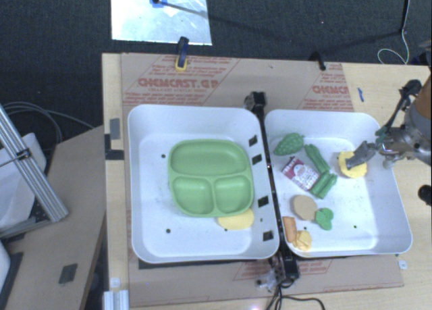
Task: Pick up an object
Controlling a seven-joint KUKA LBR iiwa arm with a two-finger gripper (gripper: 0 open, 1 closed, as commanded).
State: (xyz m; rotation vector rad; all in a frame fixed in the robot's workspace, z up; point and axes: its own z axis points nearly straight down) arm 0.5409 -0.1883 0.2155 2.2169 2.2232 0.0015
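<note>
- My claw (360,154) comes in from the right side and is low over the right bin (388,231), at its upper right part.
- The tips of my claw are at a yellow round piece (352,166) and seem to touch its top edge. I cannot tell how far the fingers are open, and I cannot tell if the piece is between them.
- Just left of this piece lie two green long pieces (320,169), and beside them a small red and white packet (300,173).
- A green bumpy piece (289,144) lies near the upper left corner of the same bin.
- Lower in this bin I see a tan oval piece (304,207), a small green piece (325,219) touching it, and orange and yellow bits (297,234) at the lower left.
- In the left bin (152,238) there is a green tray with three compartments (209,177), and a yellow flat piece (236,221) is just beside its lower edge.
</note>
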